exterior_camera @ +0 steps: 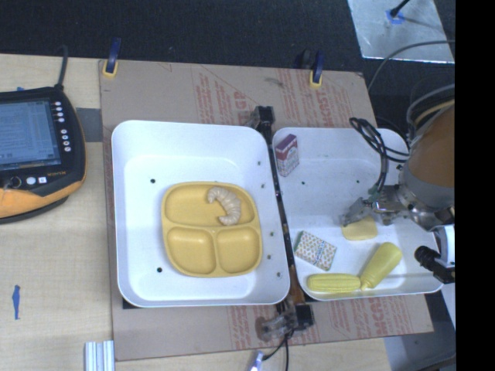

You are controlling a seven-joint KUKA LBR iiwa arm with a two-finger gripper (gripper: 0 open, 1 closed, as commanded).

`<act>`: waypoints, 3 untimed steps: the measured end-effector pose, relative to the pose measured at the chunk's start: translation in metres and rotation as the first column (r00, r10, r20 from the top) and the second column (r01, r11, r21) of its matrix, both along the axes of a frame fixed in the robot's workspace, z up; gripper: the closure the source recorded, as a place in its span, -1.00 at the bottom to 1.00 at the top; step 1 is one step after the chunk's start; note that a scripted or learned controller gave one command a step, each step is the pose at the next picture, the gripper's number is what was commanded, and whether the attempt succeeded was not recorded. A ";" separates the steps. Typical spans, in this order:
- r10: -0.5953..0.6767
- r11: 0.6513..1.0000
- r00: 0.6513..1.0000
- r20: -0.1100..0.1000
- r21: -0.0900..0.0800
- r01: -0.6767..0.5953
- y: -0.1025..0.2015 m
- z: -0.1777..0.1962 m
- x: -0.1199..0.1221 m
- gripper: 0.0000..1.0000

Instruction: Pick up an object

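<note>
Camera view: pincer (362, 213) poised over the right bin (332, 149), finger spread indiscernible, with a pale yellow wedge (360, 230) just beneath it, likely light, firm plastic, best gripped across its narrow sides.

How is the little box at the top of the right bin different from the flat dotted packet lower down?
The small box stands upright near the right bin's top left corner; the dotted packet lies flat near the lower left. The small box looks red and white with plain panels; the dotted packet is pale with tiny coloured specks. The small box looks taller and blockier, the dotted packet thin. Both sit in the same bin, untouched by the gripper.
</note>
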State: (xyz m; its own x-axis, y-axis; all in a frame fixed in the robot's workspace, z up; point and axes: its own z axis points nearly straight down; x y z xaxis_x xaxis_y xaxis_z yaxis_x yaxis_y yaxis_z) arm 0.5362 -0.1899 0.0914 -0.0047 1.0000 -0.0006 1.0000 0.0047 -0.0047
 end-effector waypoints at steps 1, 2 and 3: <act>0.003 1.000 1.000 0.000 -0.001 -0.003 -0.001 0.011 0.001 1.00; 0.004 1.000 1.000 0.000 -0.002 -0.004 -0.001 0.011 0.000 -1.00; -0.001 1.000 1.000 0.000 0.000 0.001 0.004 0.000 -0.003 -1.00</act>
State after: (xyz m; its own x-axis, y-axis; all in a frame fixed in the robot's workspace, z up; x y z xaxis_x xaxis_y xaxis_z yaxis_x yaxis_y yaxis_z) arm 0.5333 -0.1864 0.0917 -0.0039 1.0000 -0.0001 1.0000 0.0039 -0.0051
